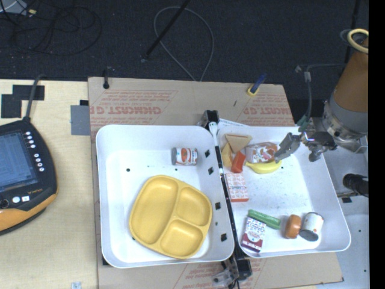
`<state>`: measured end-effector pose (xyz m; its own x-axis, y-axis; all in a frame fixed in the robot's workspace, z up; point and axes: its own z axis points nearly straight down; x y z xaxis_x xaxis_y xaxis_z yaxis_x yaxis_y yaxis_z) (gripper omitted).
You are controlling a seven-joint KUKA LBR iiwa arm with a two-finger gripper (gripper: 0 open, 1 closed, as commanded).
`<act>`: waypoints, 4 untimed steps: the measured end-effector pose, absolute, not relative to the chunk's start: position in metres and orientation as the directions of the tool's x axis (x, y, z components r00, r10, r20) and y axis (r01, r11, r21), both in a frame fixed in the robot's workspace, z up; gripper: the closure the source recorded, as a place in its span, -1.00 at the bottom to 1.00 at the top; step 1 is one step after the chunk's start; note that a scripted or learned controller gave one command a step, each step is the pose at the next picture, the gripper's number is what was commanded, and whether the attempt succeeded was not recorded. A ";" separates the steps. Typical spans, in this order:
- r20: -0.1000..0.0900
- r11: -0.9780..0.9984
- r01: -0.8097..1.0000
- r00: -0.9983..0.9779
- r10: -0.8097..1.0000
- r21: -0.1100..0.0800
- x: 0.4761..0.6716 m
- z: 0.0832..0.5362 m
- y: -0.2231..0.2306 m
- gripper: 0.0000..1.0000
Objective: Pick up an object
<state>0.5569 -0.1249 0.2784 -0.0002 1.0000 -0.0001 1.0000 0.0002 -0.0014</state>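
The fingers [283, 150] look spread, touching the small crinkly clear packet with red print [262, 153]; light, slippery, crushable, so best pinched across its middle.

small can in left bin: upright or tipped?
Tipped. The can lies on its side on the left bin floor, label wall facing up, above the yellow divided plate.

Setting: robotics lab test bench.

Two white bins [114, 161] sit on a cardboard sheet [180, 101] at frame centre. A teach pendant [21, 167] with screen lies at the left edge; loose cables [180, 29] run over dark flooring along the top. The grey-and-orange arm [352, 95] enters at upper right. Toy groceries fill the right bin.
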 end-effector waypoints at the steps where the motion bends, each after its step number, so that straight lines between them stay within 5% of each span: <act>1: -0.001 -0.001 1.000 0.001 1.000 0.009 0.593 0.103 -0.118 -1.00; 2: 0.003 0.003 1.000 -0.002 1.000 -0.022 0.639 0.088 -0.108 -1.00; 3: -0.004 -0.001 1.000 0.001 1.000 -0.002 0.643 0.089 -0.099 -1.00; 4: -0.001 -0.003 1.000 0.003 1.000 -0.003 0.644 0.099 -0.099 1.00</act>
